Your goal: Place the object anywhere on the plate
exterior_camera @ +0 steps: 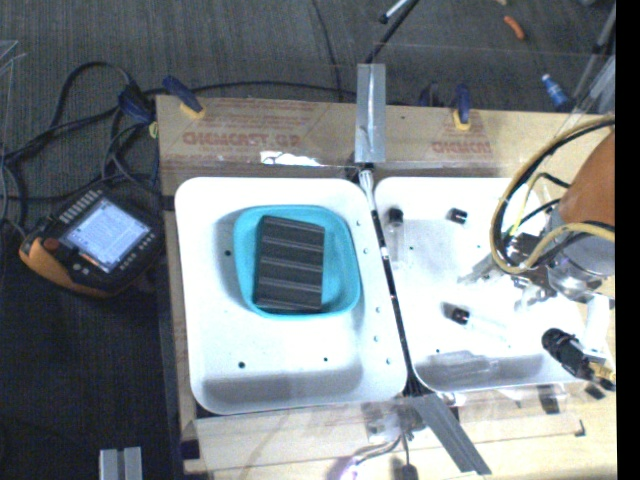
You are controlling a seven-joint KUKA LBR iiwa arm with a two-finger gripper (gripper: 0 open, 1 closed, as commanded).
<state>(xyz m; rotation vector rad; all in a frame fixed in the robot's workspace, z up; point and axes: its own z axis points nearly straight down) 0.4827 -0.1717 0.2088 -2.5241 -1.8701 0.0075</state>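
A dark grey ribbed block (290, 263) lies flat on the blue plate (344, 280), which sits in the left white bin (205, 298). The block covers most of the plate's middle. My gripper (525, 280) hangs over the right side of the right white bin (430, 373), far from the plate and block. Cables loop around the wrist. Nothing shows in the gripper.
Small black pieces (456, 314) lie scattered in the right bin, two more near its back wall (457, 215). A clear item (470, 363) rests by that bin's front wall. A handheld pendant (100, 238) lies on the floor to the left.
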